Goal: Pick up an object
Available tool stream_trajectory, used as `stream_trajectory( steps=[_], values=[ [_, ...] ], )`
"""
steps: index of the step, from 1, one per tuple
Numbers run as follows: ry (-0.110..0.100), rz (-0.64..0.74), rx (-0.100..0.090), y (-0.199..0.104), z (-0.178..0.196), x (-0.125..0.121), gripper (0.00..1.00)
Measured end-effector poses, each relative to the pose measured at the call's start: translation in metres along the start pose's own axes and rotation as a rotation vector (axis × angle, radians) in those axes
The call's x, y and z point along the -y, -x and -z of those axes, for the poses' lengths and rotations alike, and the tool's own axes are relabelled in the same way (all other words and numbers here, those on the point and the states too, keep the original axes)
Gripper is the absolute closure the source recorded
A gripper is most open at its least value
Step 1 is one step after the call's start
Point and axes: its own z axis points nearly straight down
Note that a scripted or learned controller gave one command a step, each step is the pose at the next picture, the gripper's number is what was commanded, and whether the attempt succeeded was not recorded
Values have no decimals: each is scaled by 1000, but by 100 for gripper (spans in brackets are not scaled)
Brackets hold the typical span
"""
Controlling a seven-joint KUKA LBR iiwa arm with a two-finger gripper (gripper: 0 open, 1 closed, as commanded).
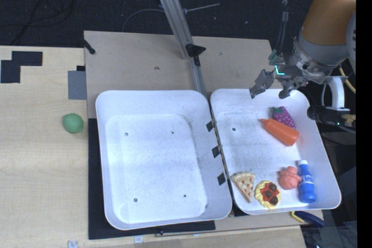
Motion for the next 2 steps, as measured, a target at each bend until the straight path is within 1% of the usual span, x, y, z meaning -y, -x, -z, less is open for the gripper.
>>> stream_trajectory(
  steps=[1, 2],
  values=[
    [0, 0, 0, 0, 0, 0, 0],
    [-5, 0, 0, 1, -62, -4, 0]
  ],
)
